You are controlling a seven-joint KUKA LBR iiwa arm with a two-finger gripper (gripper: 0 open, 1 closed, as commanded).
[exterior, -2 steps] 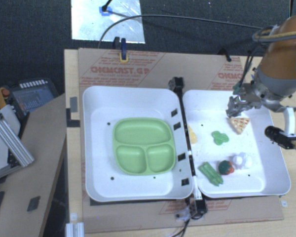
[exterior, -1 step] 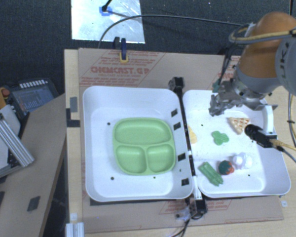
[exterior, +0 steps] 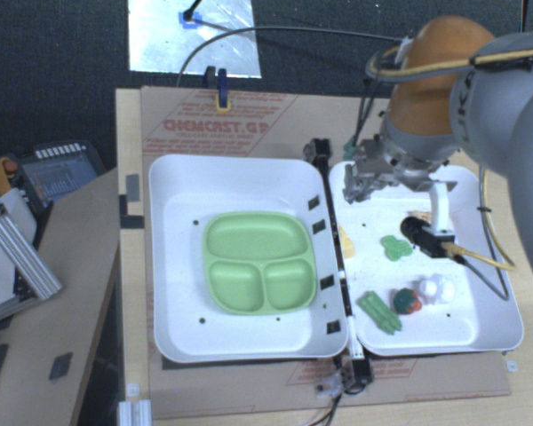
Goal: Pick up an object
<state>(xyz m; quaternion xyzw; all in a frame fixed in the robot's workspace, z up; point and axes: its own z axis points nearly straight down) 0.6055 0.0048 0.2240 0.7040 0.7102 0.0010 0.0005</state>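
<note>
**A:** Where are the things it could pick up?

**B:** All in the right bin. A small green leafy piece lies near the middle. Toward the near edge are a long green vegetable-like piece, a round dark-green and red item just beside it, and a white lumpy object touching or nearly touching that. A yellow scrap sits against the bin's left wall, and something orange peeks out behind the arm's hardware.

**A:** And the gripper?

**B:** The gripper hangs low over the far left part of the right bin, apart from the objects. Nothing shows between its fingers, and I cannot tell how far apart they stand; they blur into dark metal.

**A:** The arm's pose?

**B:** It comes in from the right, the grey link cut off by the edge, the orange band bulging above the wrist, which points down and leftward. A white bracket with a black cylinder hangs off it, with cables looping round.

**A:** The rest of the bench?

**B:** The left bin holds a pale green divided tray with three compartments. Both bins sit on brown cardboard printed in red. Beyond is dark carpet with a shiny metal sheet. At left stand a handheld control pendant and an aluminium rail, partly cut off.
</note>
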